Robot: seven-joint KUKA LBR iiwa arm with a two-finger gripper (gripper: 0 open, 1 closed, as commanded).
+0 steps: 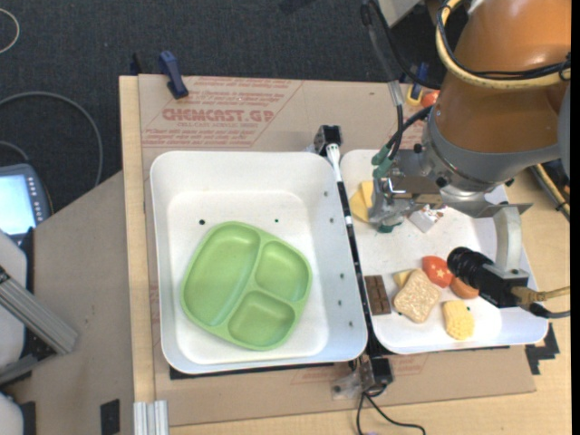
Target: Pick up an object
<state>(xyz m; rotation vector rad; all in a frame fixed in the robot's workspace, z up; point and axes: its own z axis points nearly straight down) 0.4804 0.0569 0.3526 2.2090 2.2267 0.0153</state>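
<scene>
While the hand (391, 214) hangs low in the right bin (517, 333) by a yellow piece (363, 201), I'd say it's the reach step; can't tell its grip state. Next: settle on one target. Count: two bins, one green tray (246, 285) in the left bin (172, 243), roughly six food toys.

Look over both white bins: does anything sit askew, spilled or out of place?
Nothing is spilled or damaged. The green three-compartment plastic plate lies flat but turned at an angle in the left white bin. In the right white bin, the toy foods are bunched toward the near edge, around the tan bread-like piece.
</scene>
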